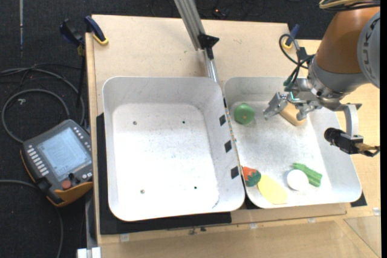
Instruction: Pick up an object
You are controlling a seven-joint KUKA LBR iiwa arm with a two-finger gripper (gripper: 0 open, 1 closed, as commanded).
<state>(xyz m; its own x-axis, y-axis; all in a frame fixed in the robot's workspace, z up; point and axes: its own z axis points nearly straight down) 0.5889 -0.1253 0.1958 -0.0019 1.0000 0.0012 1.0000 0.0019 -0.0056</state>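
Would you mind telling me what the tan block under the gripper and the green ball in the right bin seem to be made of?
The tan block looks like bare, matte wood: pale brown with flat faces, though plastic is possible. The green ball looks like smooth plastic or rubber with an even colour and soft sheen; the picture leaves it open.

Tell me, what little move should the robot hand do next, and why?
Probably lower straight down a little. The gripper sits at the tan block at the far side of the right bin, with the green ball off to one side. I can't tell if it grips yet.
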